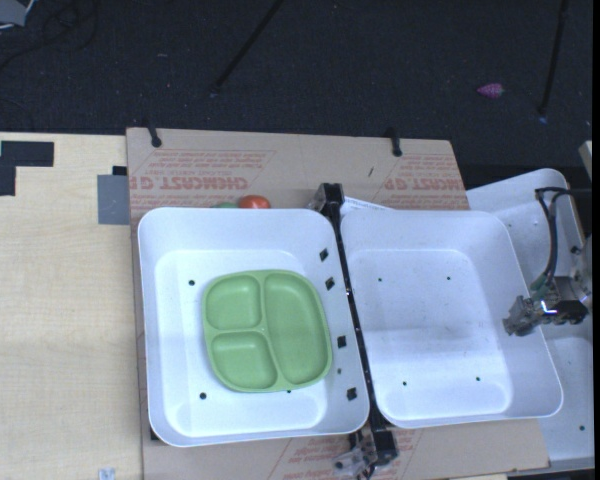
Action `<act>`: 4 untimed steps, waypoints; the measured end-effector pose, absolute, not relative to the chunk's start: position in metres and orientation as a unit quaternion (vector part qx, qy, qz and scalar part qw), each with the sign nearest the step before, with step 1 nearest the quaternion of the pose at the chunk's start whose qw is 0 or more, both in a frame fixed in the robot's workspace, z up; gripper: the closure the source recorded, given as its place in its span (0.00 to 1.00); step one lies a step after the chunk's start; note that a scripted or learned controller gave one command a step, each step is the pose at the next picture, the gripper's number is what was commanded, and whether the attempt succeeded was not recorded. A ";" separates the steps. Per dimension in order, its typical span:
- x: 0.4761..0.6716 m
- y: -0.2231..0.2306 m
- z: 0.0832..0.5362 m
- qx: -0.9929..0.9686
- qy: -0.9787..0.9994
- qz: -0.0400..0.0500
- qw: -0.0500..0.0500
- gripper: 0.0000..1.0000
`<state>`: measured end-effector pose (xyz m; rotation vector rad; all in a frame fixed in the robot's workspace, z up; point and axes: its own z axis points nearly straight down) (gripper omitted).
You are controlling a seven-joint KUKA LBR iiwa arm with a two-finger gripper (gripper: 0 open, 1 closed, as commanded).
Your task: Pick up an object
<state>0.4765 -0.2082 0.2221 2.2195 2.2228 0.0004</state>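
A light green plate (267, 329) with three compartments lies flat in the left bin (170, 258). The gripper (528, 316) sits at the right rim of the right bin (430, 268), far from the plate, with dark cables rising behind it. Its small grey head hangs just over the bin's right wall. Nothing shows in it.
A red and green object (248, 204) lies on the cardboard just behind the left bin's far rim. A black clip bar (342, 308) joins the two bins down the middle. Wooden bench surface spreads to the left.
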 end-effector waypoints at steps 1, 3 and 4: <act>0.486 -0.165 0.216 0.706 0.708 0.000 -0.002 1.00; 0.514 -0.067 0.203 0.706 0.708 -0.001 -0.003 1.00; 0.530 -0.015 0.197 0.706 0.709 0.000 -0.002 1.00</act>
